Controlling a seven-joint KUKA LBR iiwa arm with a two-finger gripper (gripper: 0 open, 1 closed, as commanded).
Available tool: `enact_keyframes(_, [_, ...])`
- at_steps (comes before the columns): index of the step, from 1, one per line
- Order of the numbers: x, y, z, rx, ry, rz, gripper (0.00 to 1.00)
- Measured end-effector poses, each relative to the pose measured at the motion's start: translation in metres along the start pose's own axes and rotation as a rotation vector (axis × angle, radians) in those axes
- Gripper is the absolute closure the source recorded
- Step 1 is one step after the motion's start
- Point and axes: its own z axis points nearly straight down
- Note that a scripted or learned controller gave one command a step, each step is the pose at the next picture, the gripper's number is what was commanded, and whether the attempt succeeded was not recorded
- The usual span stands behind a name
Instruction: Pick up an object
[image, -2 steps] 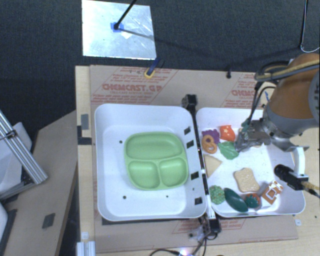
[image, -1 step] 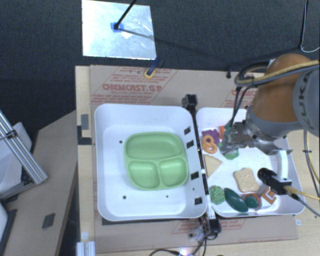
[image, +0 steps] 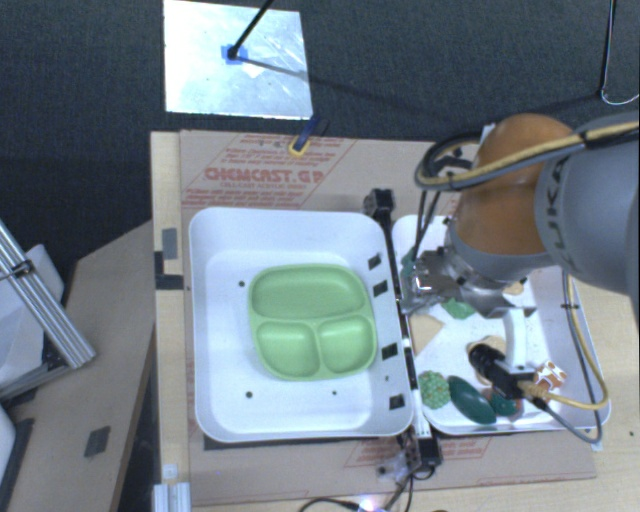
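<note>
My gripper (image: 428, 283) hangs low over the left part of the right bin (image: 560, 418), under the grey and orange wrist. Just beside it lies a small green piece (image: 461, 310), and a tan flat wedge (image: 428, 331) sits a little nearer the front. At the bin's front lie a bumpy green lump (image: 434, 388) and a dark teal oval (image: 469, 399). An orange and white thing (image: 549, 377) lies at the right. The view shows nothing held. The arm hides the back of this bin.
The left bin (image: 212, 300) holds a light green divided plate (image: 310, 321). A row of black clips (image: 385, 290) runs along the wall between the bins. A shiny sheet (image: 238, 60) lies on the dark floor beyond the bench.
</note>
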Motion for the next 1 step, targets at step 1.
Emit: enact_keyframes(1, [0.0258,-0.0205,-0.0033,0.001,0.000,0.002,1.00])
